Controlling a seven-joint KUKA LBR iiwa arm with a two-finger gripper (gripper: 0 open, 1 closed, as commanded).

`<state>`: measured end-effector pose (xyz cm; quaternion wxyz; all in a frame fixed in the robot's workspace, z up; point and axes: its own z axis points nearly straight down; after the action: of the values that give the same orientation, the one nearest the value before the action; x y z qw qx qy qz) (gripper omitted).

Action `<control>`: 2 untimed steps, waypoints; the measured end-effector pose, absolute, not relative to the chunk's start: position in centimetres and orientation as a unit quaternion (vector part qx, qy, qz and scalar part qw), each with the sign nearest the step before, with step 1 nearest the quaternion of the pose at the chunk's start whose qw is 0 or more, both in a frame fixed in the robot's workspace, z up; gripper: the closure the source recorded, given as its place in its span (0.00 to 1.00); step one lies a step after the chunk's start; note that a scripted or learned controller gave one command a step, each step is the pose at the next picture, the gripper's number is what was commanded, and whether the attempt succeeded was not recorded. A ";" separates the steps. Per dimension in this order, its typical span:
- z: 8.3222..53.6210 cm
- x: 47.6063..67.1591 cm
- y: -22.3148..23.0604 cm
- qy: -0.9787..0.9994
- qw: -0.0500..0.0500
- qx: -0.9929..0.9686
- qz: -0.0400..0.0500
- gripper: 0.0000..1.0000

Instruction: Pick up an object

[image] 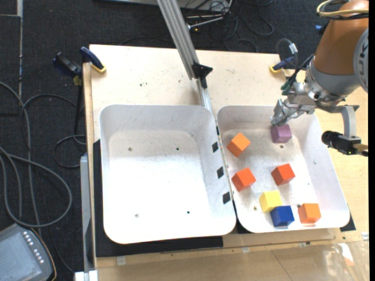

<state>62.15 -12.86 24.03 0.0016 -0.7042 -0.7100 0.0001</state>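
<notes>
The right bin (328,174) holds several small cubes. A purple cube (282,134) lies near its back edge. My gripper (279,119) hangs directly over that purple cube, its tips at the cube's top left corner. Orange cubes sit at the bin's upper left (238,144), centre left (243,178), centre (283,173) and front right (309,213). A yellow cube (269,201) touches a blue cube (282,216) near the front rim.
The left bin (117,157) stands beside the right one, their rims meeting in the middle. A slanted metal strut (179,31) rises from behind the bins. Clamps sit at the bench's back corners (88,60).
</notes>
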 end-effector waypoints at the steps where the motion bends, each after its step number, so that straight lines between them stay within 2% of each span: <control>1: 24.2 62.0 -6.5 -0.710 0.001 -0.704 -0.001 1.00; 2: 25.0 62.0 -1.3 -0.710 0.000 -0.704 -0.001 1.00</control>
<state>62.02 -1.26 24.97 0.0001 -0.7040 -0.7102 -0.0012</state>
